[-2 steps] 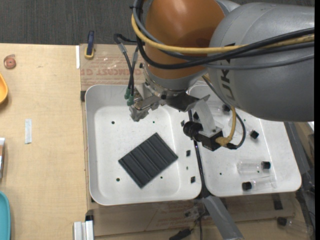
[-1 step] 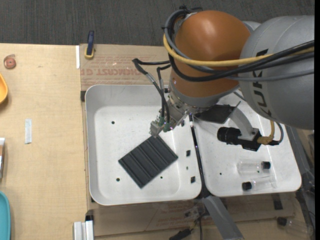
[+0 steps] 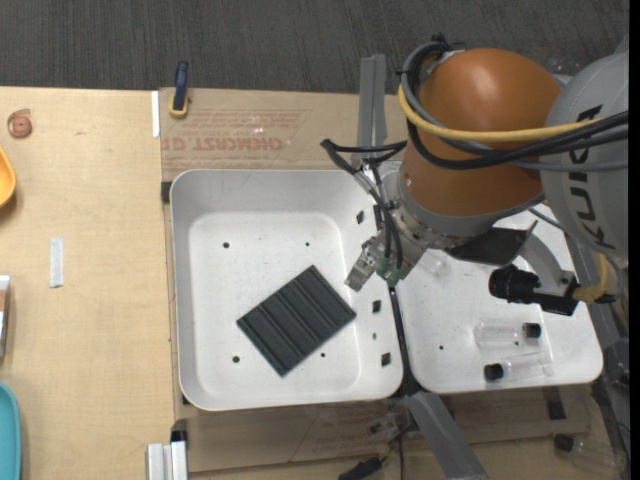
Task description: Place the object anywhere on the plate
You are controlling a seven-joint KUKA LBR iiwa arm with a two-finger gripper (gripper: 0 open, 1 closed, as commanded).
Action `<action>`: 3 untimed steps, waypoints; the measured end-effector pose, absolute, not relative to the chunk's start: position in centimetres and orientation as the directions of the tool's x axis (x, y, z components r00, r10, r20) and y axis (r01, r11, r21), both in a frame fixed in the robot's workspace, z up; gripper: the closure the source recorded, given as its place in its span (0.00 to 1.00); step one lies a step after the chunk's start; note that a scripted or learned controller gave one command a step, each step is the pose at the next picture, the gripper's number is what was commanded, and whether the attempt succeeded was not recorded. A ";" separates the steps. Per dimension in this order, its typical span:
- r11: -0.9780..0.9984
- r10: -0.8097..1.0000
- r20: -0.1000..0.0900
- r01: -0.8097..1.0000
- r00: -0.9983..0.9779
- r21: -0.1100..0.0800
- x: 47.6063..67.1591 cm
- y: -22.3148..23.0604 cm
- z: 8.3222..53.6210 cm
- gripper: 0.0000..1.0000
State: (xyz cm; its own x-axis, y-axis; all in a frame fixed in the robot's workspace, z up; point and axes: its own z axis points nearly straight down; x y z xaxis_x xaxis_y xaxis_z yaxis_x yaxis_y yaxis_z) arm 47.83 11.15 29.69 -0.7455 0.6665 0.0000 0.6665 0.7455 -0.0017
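Note:
A dark grey ribbed rectangular plate [image 3: 297, 320] lies at a slant on the floor of the left bin [image 3: 200, 268]. My gripper [image 3: 372, 266] hangs over the divide between the two bins, just up and to the right of the plate's far corner, under the orange wrist band [image 3: 480, 128]. A small clear object [image 3: 508, 336] with a dark end lies on the floor of the right bin [image 3: 570, 363], and a small black piece [image 3: 493, 372] sits near that bin's front rim. I see nothing held in the gripper.
The arm's bulk covers much of the right bin's back half. A black fitting [image 3: 520, 286] juts out below the wrist. Cardboard [image 3: 240, 133] lies behind the left bin. The wooden bench [image 3: 80, 268] stretches to the left, with small items along its edge.

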 end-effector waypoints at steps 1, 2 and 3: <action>0.746 0.666 0.000 0.666 -0.746 -0.002 47.8 11.1 29.7 0.00; 0.742 0.670 0.000 0.670 -0.742 -0.002 48.0 11.0 30.5 1.00; 0.978 0.209 0.000 0.209 -0.978 0.000 48.8 13.6 29.7 1.00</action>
